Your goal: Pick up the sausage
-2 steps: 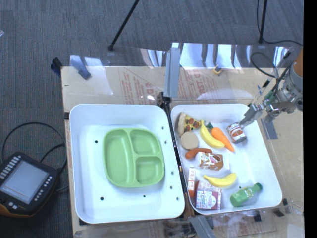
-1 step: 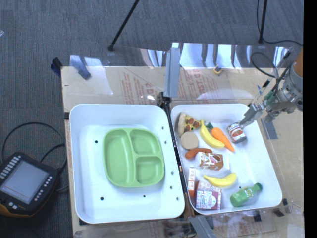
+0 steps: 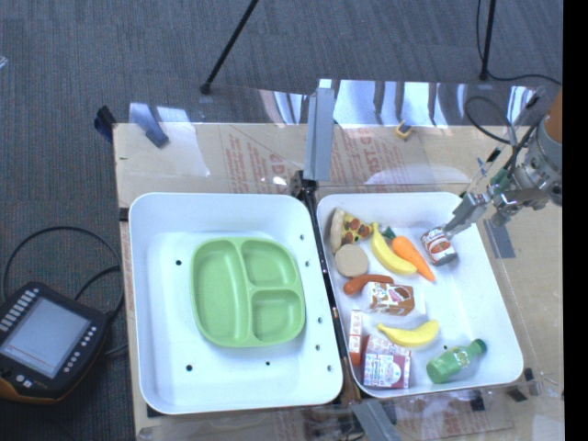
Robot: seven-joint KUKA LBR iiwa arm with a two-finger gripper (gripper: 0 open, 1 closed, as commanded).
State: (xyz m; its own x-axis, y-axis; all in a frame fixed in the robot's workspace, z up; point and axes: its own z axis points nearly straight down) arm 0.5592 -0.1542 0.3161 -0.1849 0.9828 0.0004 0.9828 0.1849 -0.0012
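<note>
While the gripper (image 3: 462,217) hangs over the right bin's (image 3: 478,315) upper right part, just above a small can (image 3: 439,246), I cannot tell how it is set. The sausage (image 3: 366,283) lies left of centre in that bin, under a round cookie (image 3: 351,261) and beside a banana (image 3: 390,254). A green plate (image 3: 248,292) sits in the left bin (image 3: 156,246).

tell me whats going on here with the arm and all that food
A robot arm reaches in from the right, its gripper hovering over the upper right of the right bin, close to a small can. Its target, the sausage, lies untouched further left in that bin, below a round biscuit and beside a carrot and a banana. The left bin holds a green tray. Nothing is between the fingers yet.
</note>
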